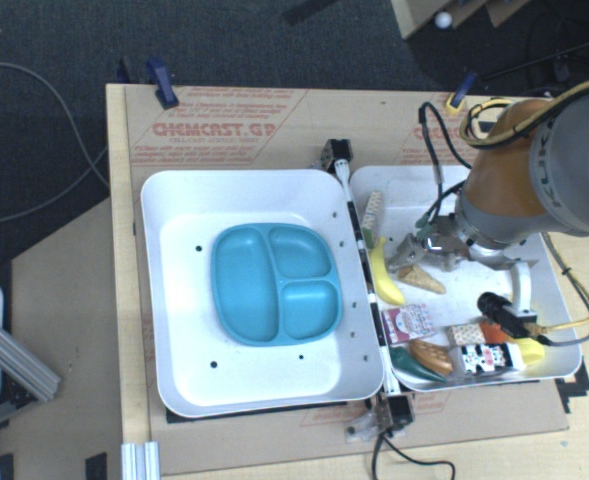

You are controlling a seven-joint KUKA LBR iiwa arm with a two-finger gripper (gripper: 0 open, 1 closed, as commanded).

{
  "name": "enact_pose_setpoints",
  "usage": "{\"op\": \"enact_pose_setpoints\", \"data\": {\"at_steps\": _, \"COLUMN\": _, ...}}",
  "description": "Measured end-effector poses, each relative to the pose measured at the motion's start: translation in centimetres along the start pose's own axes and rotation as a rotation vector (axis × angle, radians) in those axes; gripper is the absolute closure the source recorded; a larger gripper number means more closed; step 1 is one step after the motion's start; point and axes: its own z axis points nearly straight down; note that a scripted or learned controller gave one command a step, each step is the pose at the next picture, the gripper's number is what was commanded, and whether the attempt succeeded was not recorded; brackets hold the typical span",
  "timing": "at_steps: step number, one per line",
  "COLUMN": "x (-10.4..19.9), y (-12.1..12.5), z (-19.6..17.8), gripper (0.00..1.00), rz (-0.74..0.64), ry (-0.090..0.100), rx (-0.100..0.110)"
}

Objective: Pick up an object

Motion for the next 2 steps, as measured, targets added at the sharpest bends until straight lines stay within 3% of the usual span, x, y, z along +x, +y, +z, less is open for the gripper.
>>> {"op": "enact_pose_setpoints", "data": {"at_steps": 1, "x": 1.07, "y": -0.07, "z": -0.16, "gripper": 0.00, "rz": 0.001, "ry": -0.002, "rx": -0.003}}
{"op": "enact_pose_setpoints", "data": {"at_steps": 2, "x": 1.15, "y": -0.06, "z": -1.10, "gripper": 1.00, "rz": 0.001, "ry": -0.002, "rx": -0.004}}
